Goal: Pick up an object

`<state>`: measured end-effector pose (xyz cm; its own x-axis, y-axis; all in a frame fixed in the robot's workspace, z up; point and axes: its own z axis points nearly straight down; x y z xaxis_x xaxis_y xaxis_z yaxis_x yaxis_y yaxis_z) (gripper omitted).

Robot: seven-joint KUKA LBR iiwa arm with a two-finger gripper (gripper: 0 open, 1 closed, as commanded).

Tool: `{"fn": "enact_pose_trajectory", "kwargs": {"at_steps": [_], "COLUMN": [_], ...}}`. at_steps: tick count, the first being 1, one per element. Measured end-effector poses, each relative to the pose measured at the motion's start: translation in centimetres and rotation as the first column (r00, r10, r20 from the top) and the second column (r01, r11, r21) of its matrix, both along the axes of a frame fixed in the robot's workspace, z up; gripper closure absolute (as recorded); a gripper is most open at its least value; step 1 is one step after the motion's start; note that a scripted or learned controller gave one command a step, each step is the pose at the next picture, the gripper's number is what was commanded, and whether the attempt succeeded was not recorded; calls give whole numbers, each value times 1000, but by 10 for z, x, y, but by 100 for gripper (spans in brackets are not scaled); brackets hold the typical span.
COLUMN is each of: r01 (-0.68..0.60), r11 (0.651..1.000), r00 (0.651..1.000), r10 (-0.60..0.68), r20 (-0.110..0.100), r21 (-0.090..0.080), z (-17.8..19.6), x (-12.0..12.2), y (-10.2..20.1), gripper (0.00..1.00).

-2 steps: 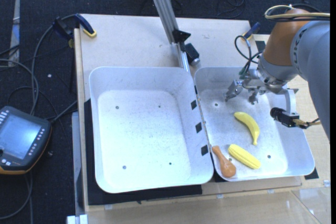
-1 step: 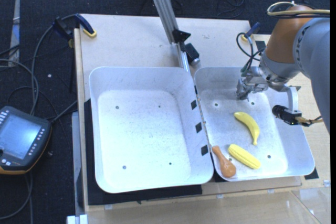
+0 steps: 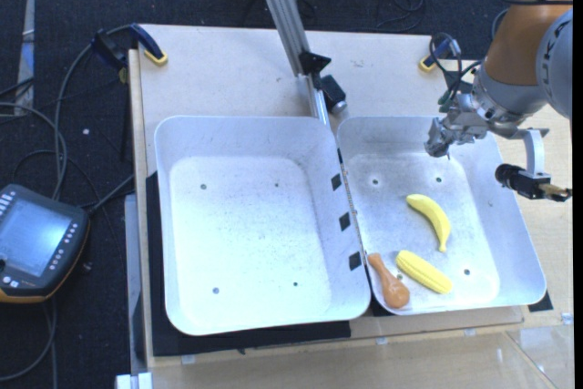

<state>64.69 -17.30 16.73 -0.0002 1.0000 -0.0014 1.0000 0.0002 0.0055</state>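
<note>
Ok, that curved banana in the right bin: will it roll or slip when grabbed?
The banana looks smooth and glossy, probably plastic, so it may slip. Its curve likely makes it pivot rather than roll. It lies apart from the corn, leaving room.

Probably a robotics lab: teach pendant [image 3: 36,240], floor cables [image 3: 55,118], bench-mounted bins [image 3: 246,223].

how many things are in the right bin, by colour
yellow: 2, the banana and the yellow corn-like piece
orange: 1, the carrot-like piece
total: 3, all in the right bin, with the gripper above its far end
</note>
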Motion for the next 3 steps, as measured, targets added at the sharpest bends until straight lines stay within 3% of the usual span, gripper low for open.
{"fn": "enact_pose_trajectory", "kwargs": {"at_steps": [2,3], "r01": [0,-4], "r11": [1000,1000], "r00": [1000,1000], "r10": [0,4], "r20": [-2,-5], "r21": [1,3], "z": [86,92], "x": [7,5], "y": [4,59], "gripper": [100,100]}}
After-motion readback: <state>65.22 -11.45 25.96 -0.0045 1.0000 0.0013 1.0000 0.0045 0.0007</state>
